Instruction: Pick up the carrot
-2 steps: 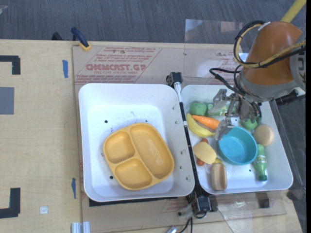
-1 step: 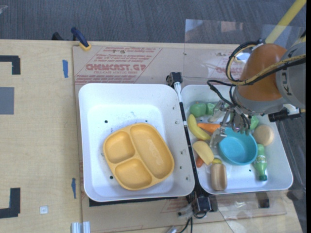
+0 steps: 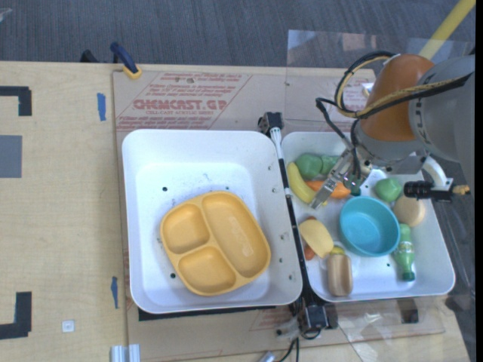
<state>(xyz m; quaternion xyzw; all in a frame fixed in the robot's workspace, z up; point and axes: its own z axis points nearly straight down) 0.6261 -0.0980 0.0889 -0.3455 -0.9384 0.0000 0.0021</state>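
Note:
The carrot (image 3: 341, 190) shows as a small orange piece in the right bin (image 3: 438, 277), between a yellow banana (image 3: 299, 183) and a blue bowl (image 3: 368, 225). My gripper (image 3: 337, 186) is low in that bin, right over the carrot. Its grey fingers (image 3: 324, 194) are spread to either side of the orange piece, so it is open. The gripper body hides most of the carrot, and I cannot tell whether the fingers touch it.
Around the carrot lie a green vegetable (image 3: 313, 163), a green round fruit (image 3: 388, 190), a beige lump (image 3: 410, 211), a green bottle (image 3: 405, 259), a hot dog (image 3: 339, 274) and a yellow fruit (image 3: 318, 237). A yellow divided plate (image 3: 215, 241) sits in the left bin (image 3: 151, 157).

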